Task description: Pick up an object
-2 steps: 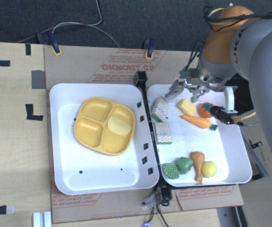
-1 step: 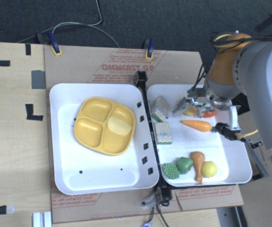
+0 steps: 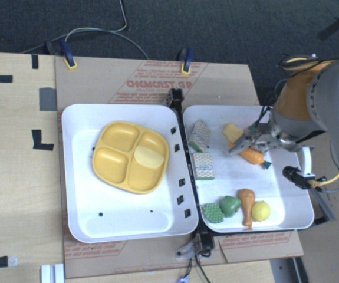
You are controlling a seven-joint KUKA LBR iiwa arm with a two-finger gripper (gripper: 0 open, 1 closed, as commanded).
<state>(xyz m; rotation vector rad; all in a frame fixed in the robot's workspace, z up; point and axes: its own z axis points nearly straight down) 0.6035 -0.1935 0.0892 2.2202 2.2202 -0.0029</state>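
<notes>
The right bin (image 3: pixel 293 217) holds several toy foods. A yellow cheese wedge (image 3: pixel 232 132) lies near its back. An orange carrot (image 3: pixel 253 157) lies just right of the middle. My gripper (image 3: pixel 244 144) reaches in from the right, low over the bin, between the cheese wedge and the carrot. It is close above the carrot's left end; I cannot make out whether it touches. Along the front lie a green pepper (image 3: pixel 230 204), a green ridged piece (image 3: pixel 213 213), a chicken drumstick (image 3: pixel 247 204) and a lemon (image 3: pixel 261 211).
Two small printed packets (image 3: pixel 200 134) (image 3: pixel 204 166) lie along the right bin's left wall. The left bin (image 3: pixel 81 217) holds a yellow divided plate (image 3: pixel 131 156). A black divider (image 3: pixel 184 158) joins the bins. The arm's grey and orange body (image 3: pixel 308 99) overhangs the right bin's right rim.
</notes>
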